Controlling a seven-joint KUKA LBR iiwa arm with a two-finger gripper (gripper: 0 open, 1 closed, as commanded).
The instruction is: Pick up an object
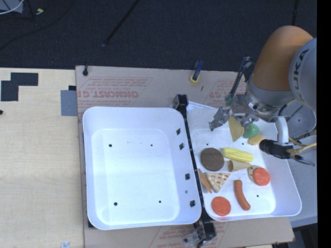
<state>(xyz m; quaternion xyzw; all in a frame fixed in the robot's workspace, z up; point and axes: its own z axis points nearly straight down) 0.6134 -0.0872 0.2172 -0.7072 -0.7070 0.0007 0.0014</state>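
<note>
You are at the reaching step: the hand (235,117) hangs at the far end of the right bin (289,203), just beyond the corn cob (238,154). Whether it grips anything I cannot tell. Next, lower onto one toy, perhaps the cob.

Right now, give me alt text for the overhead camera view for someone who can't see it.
A grey and orange robot arm reaches from the right over the right bin, which holds toy food: a corn cob, a brown cookie, a sausage and a tomato slice. The left bin sits beside it.
</note>
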